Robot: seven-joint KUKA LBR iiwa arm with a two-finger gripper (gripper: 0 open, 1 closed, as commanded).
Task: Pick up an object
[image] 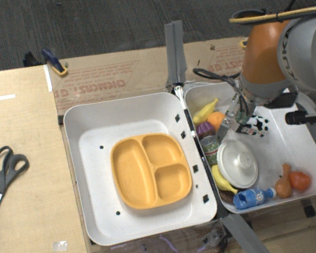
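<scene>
Over right bin, upper middle: my fingers low among clutter; open or closed, cannot tell. Just left of them, against bin's left wall: yellow banana, purple piece, orange piece. Black-and-white toy just right. Silver lid below, blue bottle and orange gourd along near edge. Open floor toward right wall. Left bin: yellow divided tray at centre, bare margin all round. Scissors on bench, well apart.

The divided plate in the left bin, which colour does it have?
Yellow-orange all over; the plate shows plainly in the camera view.
</scene>
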